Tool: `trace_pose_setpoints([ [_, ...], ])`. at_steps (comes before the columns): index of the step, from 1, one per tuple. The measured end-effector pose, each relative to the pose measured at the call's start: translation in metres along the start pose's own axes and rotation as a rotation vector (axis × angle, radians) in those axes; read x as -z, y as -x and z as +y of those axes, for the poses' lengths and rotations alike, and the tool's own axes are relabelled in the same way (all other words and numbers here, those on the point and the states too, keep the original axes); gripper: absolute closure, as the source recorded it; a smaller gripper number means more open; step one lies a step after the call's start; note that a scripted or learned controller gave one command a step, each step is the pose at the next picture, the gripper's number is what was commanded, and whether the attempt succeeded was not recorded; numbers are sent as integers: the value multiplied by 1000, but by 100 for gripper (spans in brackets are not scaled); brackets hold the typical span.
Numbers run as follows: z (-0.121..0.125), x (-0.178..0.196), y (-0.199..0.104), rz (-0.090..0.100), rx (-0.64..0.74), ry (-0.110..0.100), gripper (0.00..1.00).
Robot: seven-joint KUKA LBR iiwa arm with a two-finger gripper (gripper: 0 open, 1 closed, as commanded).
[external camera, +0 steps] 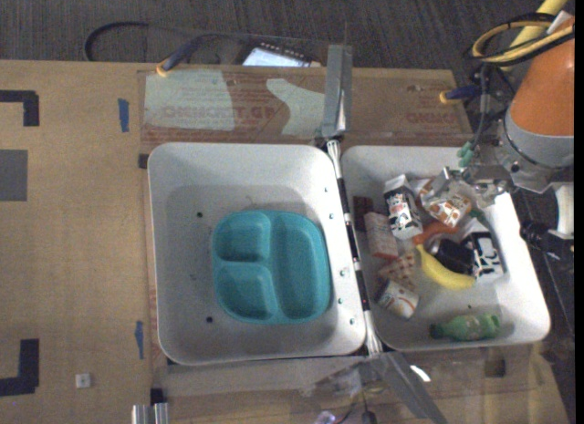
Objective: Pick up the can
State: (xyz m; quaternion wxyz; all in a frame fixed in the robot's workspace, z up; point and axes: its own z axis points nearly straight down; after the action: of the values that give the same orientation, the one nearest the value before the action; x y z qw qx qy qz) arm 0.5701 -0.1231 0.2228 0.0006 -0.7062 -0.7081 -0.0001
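Bench [73, 231] with two bins [173, 231]

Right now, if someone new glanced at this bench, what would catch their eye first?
Probably the teal divided tray, lying alone in the middle of the left bin. Next, the clutter in the right bin: a yellow banana amid small cartons, and a green bottle near the front edge. The arm's orange band stands out at upper right.

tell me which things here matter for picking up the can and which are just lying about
For the job: the gripper at the right bin; no can is clear enough among the clutter there to name.

Lying about: banana, green bottle, small carton, teal divided tray in the left bin.
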Motion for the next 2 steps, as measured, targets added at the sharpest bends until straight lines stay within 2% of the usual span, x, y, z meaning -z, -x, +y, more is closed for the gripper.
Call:
trace_pose_setpoints([
  [1,-29,-52,41,0,-64,-1,0],
  [2,-23,-105,77,-5,-120,38,0],
])
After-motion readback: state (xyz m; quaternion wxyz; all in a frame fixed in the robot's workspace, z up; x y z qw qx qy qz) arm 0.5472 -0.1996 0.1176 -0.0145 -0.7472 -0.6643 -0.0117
